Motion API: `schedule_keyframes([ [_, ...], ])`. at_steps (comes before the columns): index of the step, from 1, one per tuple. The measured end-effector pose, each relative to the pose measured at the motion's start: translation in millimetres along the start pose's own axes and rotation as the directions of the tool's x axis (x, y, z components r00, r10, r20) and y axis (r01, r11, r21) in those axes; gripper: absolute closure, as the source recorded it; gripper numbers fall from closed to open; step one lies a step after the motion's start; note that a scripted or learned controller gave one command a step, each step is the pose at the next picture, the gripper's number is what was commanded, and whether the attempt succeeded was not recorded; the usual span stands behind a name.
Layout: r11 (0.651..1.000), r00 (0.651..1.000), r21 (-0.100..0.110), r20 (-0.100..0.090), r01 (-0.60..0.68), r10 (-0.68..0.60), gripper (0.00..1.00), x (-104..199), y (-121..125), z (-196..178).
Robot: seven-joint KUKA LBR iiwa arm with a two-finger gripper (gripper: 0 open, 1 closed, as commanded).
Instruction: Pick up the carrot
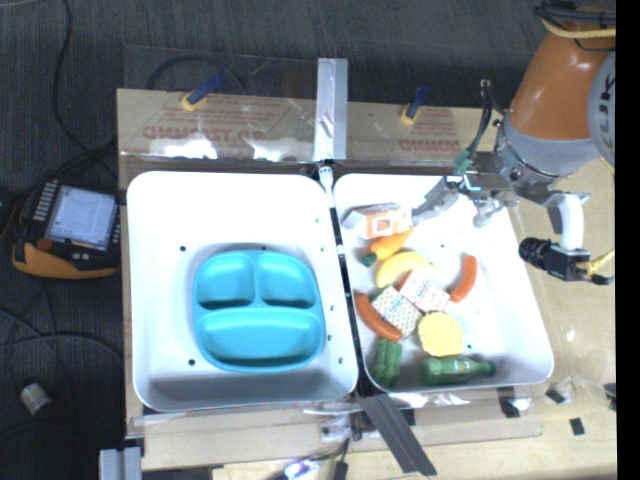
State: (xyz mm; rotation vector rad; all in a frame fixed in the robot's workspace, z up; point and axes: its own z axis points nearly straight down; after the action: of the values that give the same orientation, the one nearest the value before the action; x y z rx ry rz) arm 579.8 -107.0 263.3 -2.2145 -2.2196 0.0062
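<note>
**Carrot lies just below-left of the tool**

The small orange tapered carrot (392, 245) lies in the right white plastic bin (528, 308), near its upper left corner, its long axis slanting up to the right. A white-and-orange carton (377, 222) touches its upper side; a yellow lemon-like piece (399, 267) sits just below. The grey two-finger tool (436, 200) hangs just up-right of the carrot, holding nothing; its spread I cannot tell. The carrot's lower end is hard to make out among neighbours.

The bench (140, 108) bears two white bins (160, 268) side by side.
</note>
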Motion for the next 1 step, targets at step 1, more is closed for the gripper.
schedule_keyframes([
  [1, 0.997, 0.997, 0.0, 0.001, 0.079, -0.079, 0.0, -14.6, 47.3, 122.0],
])
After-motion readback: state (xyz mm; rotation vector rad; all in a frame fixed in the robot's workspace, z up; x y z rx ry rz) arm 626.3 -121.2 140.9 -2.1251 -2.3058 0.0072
